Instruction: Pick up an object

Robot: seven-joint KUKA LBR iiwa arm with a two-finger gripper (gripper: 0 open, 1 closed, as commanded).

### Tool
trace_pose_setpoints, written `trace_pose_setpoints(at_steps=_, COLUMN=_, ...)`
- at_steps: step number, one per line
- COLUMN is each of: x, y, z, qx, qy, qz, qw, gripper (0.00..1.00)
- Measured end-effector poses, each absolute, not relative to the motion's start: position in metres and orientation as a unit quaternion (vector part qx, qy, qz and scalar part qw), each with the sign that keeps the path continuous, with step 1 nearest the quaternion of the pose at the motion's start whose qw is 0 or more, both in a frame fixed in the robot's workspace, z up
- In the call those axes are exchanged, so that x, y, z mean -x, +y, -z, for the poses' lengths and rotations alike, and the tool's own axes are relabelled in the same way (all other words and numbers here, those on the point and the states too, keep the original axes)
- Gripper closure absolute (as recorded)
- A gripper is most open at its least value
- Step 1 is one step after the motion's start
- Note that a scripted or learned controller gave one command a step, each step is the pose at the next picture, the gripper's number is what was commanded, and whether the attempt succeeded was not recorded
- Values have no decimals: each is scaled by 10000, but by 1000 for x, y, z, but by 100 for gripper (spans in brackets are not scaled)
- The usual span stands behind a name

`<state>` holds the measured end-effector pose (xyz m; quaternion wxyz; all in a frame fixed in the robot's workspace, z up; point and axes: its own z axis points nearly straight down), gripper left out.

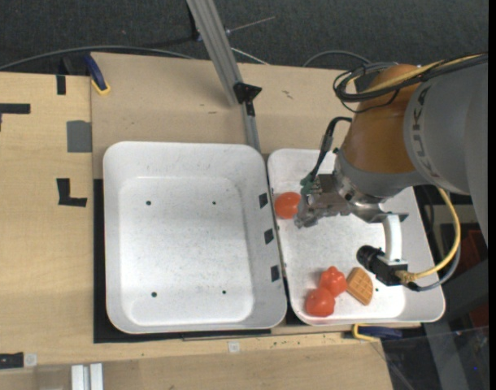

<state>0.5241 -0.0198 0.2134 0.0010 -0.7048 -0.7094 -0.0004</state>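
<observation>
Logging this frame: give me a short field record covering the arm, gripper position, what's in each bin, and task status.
arm: grey KUKA with orange band, reaching in over the right bin
gripper: low in the right bin, beside an orange-red round object near that bin's left wall
fingers: cannot tell
other items, right bin: two red pieces and a tan waffle-like piece near the front edge
left bin: white, speckled floor
task status: no object seen held

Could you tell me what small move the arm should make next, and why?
Probably a short shift toward the orange ball, then a descent. The gripper sits just beside it in the right bin, and nothing shows in its grasp.
</observation>
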Motion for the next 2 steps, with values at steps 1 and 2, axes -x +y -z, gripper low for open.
trace_pose_setpoints(at_steps=1, x=-517, y=39, z=-207, qx=7044, qy=-7098, qz=-5, qw=18, gripper=100)
trace_pose_setpoints(at_steps=2, x=-521, y=100, z=-213, qx=7040, qy=-7102, qz=0, qw=14, gripper=100)
